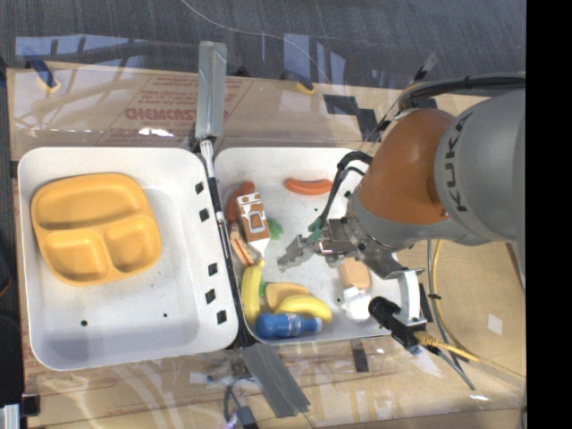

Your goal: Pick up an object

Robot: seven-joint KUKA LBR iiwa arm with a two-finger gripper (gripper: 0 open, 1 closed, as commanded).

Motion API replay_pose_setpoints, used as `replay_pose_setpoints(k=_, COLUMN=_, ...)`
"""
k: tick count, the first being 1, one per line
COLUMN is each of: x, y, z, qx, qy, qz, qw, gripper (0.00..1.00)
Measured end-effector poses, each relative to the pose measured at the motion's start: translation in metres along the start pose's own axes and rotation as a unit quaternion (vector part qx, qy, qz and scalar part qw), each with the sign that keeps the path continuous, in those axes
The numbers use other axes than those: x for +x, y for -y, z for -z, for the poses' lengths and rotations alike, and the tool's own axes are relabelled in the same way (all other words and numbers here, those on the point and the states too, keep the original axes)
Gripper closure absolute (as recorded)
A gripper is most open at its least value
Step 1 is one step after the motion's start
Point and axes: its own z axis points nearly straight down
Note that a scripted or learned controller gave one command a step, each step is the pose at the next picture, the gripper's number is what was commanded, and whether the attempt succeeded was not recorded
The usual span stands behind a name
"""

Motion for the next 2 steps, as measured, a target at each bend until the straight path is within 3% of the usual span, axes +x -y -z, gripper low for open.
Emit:
replay_pose_setpoints(k=1, x=-0.031, y=-0.12, z=-0.095, qx=0.002, qy=0.001, qz=-0.113, qw=0.9936, gripper=0.0)
replay_pose_setpoints(k=2, x=-0.077, y=-0.174, z=-0.108, qx=-0.001, qy=0.0, qz=-0.079, qw=0.9968, gripper=0.0)
